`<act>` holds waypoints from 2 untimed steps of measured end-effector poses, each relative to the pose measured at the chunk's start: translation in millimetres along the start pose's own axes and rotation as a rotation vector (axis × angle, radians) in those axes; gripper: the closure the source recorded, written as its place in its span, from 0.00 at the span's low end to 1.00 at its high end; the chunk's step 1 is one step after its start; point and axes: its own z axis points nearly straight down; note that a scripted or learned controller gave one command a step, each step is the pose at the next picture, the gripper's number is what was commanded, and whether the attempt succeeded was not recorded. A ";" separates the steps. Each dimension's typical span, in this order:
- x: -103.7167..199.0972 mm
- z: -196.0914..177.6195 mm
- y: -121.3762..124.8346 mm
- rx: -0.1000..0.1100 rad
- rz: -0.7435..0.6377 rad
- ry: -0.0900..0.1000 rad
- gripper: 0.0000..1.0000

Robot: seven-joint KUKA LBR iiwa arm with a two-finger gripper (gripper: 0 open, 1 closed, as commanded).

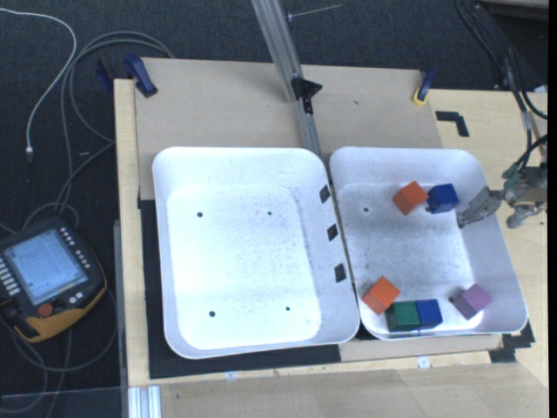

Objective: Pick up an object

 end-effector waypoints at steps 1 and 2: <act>-14.3 32.7 30.4 -0.001 0.000 -0.003 0.00; -25.0 169.9 97.4 0.004 -0.001 0.000 0.00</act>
